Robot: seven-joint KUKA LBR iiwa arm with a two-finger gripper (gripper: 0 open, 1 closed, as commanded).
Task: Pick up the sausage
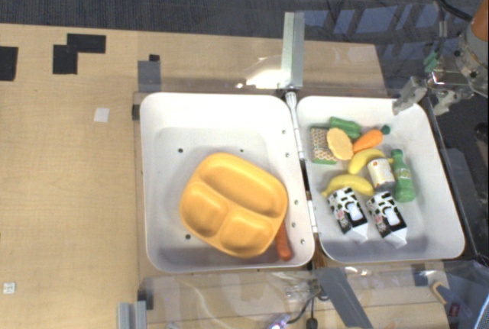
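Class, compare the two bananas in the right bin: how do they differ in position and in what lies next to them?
The upper banana lies nearer the bin's middle, just below the carrot and beside the round yellow slice. The lower banana lies below and left of it, just above the two black-and-white cartons. The upper banana's right end meets the can; the lower one's ends just below the can. Both are yellow, curved and lying flat.

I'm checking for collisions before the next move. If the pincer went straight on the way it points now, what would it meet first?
Probably the right bin's far right corner: the pincer points down-left above it. The green bottle and carrot lie further in. Depth is unclear.
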